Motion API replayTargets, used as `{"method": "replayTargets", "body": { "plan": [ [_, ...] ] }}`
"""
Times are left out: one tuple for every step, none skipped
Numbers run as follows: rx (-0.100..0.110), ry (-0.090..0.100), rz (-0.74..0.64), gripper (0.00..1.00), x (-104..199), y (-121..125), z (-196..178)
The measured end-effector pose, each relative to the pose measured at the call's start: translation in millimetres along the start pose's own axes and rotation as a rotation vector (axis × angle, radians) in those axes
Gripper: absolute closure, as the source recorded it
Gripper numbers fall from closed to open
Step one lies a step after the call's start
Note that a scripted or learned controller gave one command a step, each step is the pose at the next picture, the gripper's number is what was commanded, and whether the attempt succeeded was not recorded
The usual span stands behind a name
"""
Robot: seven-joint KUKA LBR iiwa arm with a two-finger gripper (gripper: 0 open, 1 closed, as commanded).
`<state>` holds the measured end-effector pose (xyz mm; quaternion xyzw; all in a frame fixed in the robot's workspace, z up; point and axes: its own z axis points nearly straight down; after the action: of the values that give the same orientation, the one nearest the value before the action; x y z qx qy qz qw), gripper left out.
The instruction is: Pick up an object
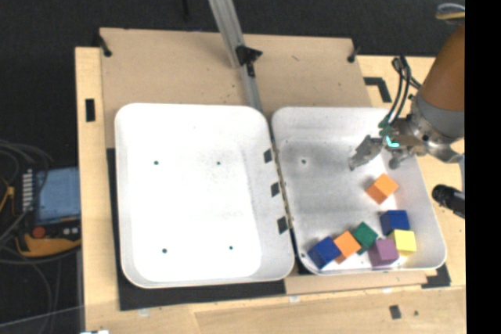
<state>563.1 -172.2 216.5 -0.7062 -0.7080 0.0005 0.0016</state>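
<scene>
Orange cube (383, 188) is seen just beside gripper (379, 156), spread open w/ nothing held; if approached off-centre, cube may be pushed aside.

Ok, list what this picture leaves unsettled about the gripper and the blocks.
1. Camera view: how high the gripper hangs over the right bin; a single slanted view gives no depth.
2. Camera view: the arm past its orange band, cut off by the right edge.
3. Camera view: whether the purple block touches the green block and yellow block; too small.
4. Camera view: the dark specks in the left bin; too small to identify.
</scene>
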Motion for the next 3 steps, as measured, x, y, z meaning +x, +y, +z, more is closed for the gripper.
{"method": "replayTargets", "body": {
  "plan": [
    [-0.004, -0.001, 0.000, 0.00, 0.0, 0.9, -2.1],
    [0.002, -0.003, 0.005, 0.00, -3.7, 2.9, 60.5],
    [-0.004, -0.004, 0.004, 0.00, -4.8, 3.9, 111.0]
  ]
}}
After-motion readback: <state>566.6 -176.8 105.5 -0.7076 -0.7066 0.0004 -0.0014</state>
